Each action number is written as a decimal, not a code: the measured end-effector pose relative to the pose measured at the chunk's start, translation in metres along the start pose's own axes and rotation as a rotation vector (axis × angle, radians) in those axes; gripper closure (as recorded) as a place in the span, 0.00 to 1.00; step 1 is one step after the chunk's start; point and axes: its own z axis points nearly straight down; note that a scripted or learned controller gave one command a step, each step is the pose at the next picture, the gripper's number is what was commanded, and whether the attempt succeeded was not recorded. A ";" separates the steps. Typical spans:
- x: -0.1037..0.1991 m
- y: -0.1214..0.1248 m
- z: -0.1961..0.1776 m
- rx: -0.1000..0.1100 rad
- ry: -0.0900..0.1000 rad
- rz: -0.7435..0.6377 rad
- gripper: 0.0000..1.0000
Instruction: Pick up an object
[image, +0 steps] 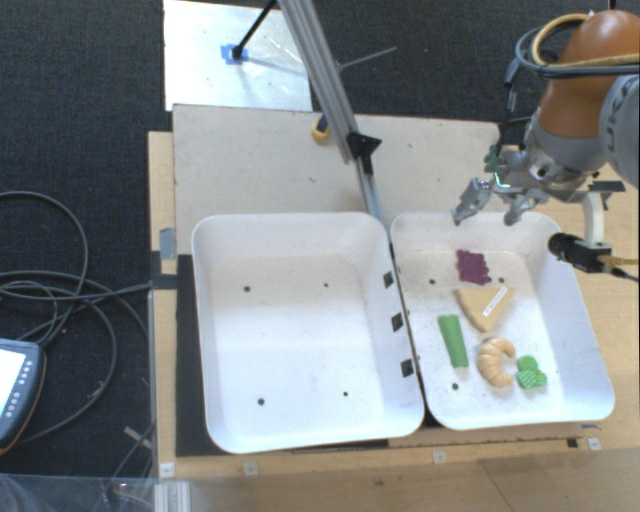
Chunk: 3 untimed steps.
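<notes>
The right bin (575, 310) holds several toy foods: a purple grape cluster (472, 266), a tan cheese wedge (484, 305), a green cucumber stick (453, 340), a croissant (496, 361) and a small green leafy piece (531, 374). My gripper (492, 205) hangs above the bin's far rim, up and slightly right of the grapes. Its two fingers are spread apart with nothing between them.
The left bin (300, 330) lies beside the right one. A slanted metal pole (335, 95) crosses the back of the bench to the gap between the bins. Cables and a tablet (15, 385) lie on the floor at left.
</notes>
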 end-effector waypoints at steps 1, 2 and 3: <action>0.000 0.001 -0.003 -0.004 -0.001 -0.001 0.00; -0.009 0.005 0.046 -0.001 -0.001 0.004 0.00; -0.008 -0.003 0.106 0.002 0.000 0.004 0.00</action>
